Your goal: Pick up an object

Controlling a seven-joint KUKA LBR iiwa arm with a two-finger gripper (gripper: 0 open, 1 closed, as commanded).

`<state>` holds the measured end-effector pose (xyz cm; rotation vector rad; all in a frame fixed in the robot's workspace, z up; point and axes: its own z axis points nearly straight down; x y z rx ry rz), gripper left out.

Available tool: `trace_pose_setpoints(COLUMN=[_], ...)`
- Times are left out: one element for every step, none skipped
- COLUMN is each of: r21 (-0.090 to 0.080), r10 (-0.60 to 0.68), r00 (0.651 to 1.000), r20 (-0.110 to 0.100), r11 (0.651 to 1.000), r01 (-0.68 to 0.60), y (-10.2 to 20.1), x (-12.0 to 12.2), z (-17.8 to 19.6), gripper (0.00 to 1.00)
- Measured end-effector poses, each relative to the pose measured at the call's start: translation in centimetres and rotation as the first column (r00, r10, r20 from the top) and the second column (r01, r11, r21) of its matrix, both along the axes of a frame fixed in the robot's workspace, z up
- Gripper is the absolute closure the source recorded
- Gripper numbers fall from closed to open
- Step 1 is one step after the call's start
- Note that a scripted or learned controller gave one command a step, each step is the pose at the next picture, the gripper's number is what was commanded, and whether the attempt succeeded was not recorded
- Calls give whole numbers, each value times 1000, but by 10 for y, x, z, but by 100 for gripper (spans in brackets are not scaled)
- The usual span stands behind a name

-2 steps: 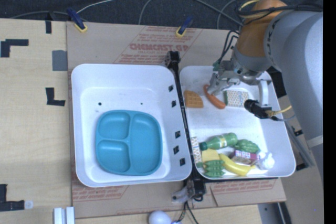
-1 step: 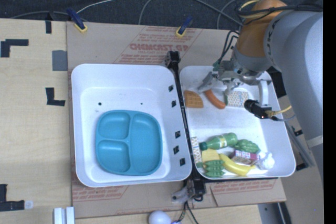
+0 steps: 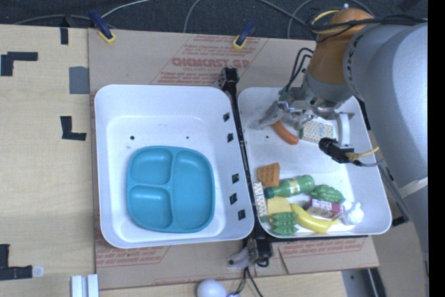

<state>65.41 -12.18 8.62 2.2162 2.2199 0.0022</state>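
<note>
Pincer (image 3: 295, 115) hangs low in the right bin (image 3: 361, 219), its grip state impossible to tell, an orange sausage (image 3: 285, 133) just beneath it; judged mid-reach, it next needs a clean closure and lift.

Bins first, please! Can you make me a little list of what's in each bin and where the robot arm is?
left bin: blue tray with three sections
right bin: sausage, cracker, green bottle, banana, other small toys
toy pile: near end of the right bin
arm: reaches in from the right, over the far end of the right bin
gripper: just above the sausage
held: cannot tell
</note>
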Motion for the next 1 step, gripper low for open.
trace_pose_setpoints(r21=[-1], r10=[1], r00=[1000], r20=[0], r11=[1000], r01=[-1], y=[0], x=[0], z=[10], gripper=[100])
